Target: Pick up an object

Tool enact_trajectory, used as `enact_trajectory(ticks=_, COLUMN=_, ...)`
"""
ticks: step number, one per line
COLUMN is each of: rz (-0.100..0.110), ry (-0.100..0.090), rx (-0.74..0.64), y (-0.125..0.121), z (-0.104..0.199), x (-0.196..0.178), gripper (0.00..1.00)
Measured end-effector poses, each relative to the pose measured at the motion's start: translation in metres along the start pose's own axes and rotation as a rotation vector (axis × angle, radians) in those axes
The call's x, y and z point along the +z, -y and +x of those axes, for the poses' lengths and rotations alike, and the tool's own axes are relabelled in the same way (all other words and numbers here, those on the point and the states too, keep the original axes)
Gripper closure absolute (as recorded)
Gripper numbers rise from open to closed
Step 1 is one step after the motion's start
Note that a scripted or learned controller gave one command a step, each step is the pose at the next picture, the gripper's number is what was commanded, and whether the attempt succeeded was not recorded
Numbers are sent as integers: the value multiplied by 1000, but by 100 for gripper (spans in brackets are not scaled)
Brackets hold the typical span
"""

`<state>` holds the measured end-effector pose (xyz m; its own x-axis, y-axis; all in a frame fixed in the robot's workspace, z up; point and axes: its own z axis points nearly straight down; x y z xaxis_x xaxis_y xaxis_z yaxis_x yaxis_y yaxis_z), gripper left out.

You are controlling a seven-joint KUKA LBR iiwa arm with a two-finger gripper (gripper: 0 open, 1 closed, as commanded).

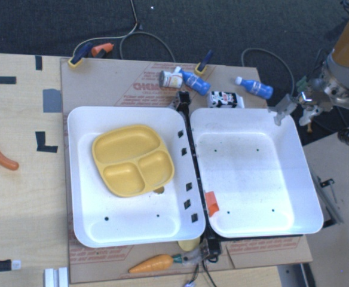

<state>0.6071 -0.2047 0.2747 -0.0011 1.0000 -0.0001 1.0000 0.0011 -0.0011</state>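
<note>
Camera view gives you two white bins side by side: the left bin [82, 178] carries a yellow divided plate [132, 159], the one thing inside a bin that the arm can pick, and the right bin [252, 178] lies at 3 o'clock of it. I judge the step is the approach, with nothing picked yet. The gripper [300, 103] stands at 1 o'clock of the right bin, above its far corner and well apart from the plate; whether the pincer is apart or together, I cannot tell. Next you need a long move toward 9 o'clock, then a descent on the plate rim. The arm is cut off at the picture edge. A small dark thing [158, 190] peeks from under the plate at 5 o'clock; I cannot identify it.
</note>
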Motion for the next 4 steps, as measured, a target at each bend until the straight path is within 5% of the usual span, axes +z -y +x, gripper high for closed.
enact_trajectory(ticks=1, rz=13, ry=-6, rx=-4, y=34, z=82, x=187, gripper=0)
enact_trajectory(ticks=2, rz=-6, ry=1, rx=-4, y=-58, z=91, x=190, gripper=0)
enact_trajectory(ticks=3, rz=-4, ry=3, rx=0, y=-44, z=108, x=189, gripper=0)
enact_trajectory(ticks=4, rz=-2, ry=0, rx=-1, y=-62, z=105, x=189, gripper=0)
